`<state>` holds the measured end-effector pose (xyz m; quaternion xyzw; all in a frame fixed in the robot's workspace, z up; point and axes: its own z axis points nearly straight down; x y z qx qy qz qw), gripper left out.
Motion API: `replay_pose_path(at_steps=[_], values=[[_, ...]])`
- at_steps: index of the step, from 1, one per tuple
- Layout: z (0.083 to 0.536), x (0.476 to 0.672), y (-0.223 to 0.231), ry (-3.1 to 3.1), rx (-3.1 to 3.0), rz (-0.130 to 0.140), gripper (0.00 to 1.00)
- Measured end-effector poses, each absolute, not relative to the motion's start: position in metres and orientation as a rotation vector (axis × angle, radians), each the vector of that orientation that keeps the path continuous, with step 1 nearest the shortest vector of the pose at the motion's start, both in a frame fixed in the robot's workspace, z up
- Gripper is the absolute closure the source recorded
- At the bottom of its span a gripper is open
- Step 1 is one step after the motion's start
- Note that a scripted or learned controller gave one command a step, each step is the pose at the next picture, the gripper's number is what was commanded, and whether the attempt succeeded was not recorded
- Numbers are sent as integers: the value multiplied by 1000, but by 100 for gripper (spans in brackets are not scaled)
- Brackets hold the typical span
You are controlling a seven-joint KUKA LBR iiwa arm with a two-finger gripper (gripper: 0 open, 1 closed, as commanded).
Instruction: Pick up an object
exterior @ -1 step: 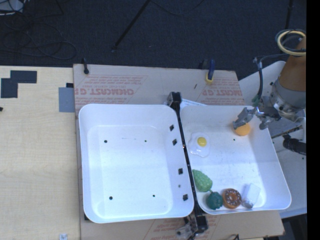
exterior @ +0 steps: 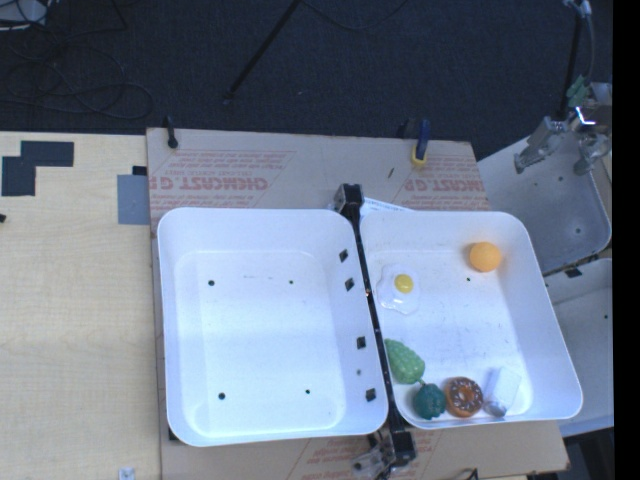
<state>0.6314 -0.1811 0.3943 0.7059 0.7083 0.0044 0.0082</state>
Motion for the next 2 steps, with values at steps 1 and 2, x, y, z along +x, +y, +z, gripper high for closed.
replay_pose_path(at_steps=[1,2], values=[[472,581,-167,2221,2216,5,0],[544,484,-150,2219,2216,7,0]])
